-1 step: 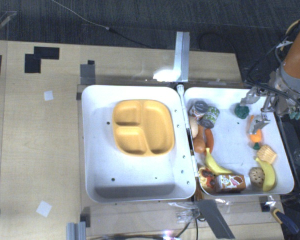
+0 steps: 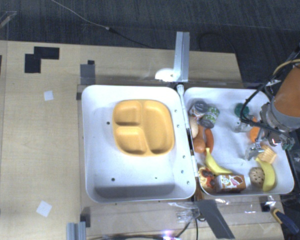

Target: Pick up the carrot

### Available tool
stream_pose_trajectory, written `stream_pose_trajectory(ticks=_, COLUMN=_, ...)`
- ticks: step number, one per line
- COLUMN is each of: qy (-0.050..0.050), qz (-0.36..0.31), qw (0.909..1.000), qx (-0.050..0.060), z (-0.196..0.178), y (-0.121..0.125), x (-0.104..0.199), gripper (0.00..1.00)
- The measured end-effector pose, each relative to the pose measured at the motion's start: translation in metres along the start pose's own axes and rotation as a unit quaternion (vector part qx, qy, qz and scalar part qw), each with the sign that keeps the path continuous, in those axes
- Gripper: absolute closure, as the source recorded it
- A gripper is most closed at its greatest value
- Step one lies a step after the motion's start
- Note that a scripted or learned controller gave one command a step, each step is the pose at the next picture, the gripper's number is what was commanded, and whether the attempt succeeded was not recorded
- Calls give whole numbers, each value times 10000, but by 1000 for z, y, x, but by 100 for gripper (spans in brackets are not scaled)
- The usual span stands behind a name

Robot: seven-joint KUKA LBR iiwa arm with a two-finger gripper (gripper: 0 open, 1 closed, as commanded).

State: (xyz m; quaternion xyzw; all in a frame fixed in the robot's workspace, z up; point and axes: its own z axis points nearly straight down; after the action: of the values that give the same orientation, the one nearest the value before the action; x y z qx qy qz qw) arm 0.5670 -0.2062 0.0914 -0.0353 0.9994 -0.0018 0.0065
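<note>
**Tool low in right bin**

Camera view: my tool (image 2: 260, 143) sits near the right bin's (image 2: 230, 96) right wall; whether it grips anything, I cannot tell. Carrot (image 2: 209, 139) lies along the bin's left side, above a banana (image 2: 216, 165), well apart from the tool. Yellow tray (image 2: 142, 126) in left bin (image 2: 97, 149).

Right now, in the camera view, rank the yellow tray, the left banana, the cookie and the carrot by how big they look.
1. Yellow tray, by far the largest.
2. Left banana.
3. Carrot, slightly shorter than the banana; close call.
4. Cookie, smallest.
</note>
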Motion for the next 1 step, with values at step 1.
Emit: stream_pose_trajectory(ticks=1, qy=-40, qz=-41, qw=10000, qx=7, z=-12, y=2, x=-3, gripper=100)
